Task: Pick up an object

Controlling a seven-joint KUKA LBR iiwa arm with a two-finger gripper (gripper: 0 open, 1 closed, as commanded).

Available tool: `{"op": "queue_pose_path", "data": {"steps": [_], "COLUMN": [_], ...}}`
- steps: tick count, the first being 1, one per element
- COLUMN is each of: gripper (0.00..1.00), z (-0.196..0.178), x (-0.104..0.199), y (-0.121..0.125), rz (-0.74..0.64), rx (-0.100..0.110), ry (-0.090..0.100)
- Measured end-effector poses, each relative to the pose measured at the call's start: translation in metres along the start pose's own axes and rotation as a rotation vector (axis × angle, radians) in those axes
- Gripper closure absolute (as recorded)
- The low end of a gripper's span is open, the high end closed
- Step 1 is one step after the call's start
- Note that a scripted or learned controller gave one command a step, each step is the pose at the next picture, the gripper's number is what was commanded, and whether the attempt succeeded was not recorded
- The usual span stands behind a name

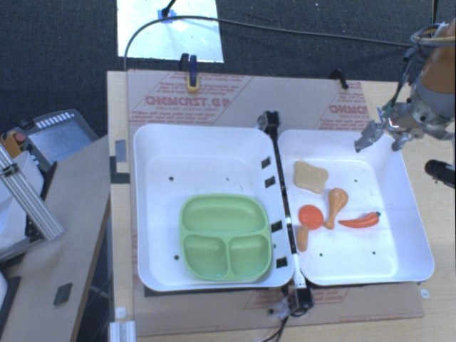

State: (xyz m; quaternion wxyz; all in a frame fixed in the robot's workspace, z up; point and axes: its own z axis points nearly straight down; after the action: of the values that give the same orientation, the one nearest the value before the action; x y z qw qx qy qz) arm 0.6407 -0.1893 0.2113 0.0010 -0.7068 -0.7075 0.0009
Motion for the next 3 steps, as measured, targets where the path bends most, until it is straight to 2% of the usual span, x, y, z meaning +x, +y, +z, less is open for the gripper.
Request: {"op": "queue_pose_path", "data": {"steps": [2, 3], "gripper": [0.00, 1.00], "z": [0.089, 0.075], "x": [-0.007, -0.007], "y": [-0.006, -0.004], "rz": [0.000, -0.002], "rx": [-0.002, -0.009], "ry": [-0.001, -0.002]}}
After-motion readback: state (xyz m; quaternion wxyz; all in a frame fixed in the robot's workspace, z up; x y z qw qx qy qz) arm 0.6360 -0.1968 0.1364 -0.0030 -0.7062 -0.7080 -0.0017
